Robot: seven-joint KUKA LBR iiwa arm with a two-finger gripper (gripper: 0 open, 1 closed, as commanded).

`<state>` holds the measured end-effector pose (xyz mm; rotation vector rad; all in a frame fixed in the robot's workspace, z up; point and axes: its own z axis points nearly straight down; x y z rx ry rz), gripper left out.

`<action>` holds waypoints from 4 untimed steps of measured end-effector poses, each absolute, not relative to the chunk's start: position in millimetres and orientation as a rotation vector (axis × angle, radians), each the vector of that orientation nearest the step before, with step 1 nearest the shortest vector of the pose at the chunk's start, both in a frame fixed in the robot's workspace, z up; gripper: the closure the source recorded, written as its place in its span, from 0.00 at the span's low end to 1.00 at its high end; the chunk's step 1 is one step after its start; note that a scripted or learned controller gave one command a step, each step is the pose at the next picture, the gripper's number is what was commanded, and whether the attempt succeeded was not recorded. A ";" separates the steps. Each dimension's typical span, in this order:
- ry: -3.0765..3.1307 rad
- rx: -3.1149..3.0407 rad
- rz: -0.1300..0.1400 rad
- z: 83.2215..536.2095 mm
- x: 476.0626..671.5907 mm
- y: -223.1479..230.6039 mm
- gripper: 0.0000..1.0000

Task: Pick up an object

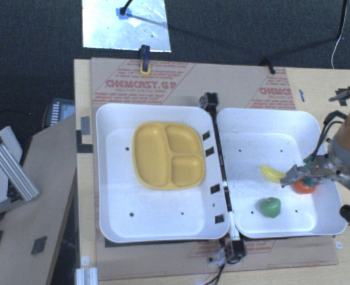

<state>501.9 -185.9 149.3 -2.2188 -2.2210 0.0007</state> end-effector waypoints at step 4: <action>-2.231 -2.220 -0.004 209.3 502.3 -190.0 1.00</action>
